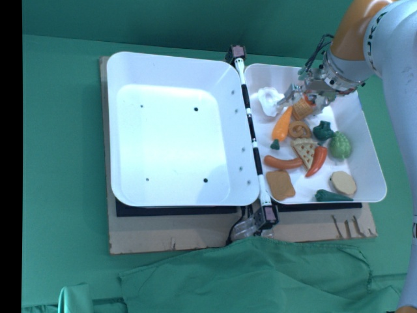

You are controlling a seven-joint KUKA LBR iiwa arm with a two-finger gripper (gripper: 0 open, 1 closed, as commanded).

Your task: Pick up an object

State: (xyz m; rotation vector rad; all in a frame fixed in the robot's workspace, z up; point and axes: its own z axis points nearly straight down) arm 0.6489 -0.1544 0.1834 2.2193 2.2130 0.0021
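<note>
The grey arm's two-finger gripper (306,96) is lowered over the far end of the right-hand shallow white bin (368,158), where small plastic toy foods are heaped; such crowding presumably favours a descent at the pile's edge. A ridged orange-tan toy piece (301,107) is seen directly beneath it, beside a long orange carrot (282,124). Whether the piece is clamped cannot be told.

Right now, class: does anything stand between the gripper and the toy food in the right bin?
Nothing visible does. The gripper hangs directly over the right bin's pile, just above an orange waffle piece beside the carrot.
</note>
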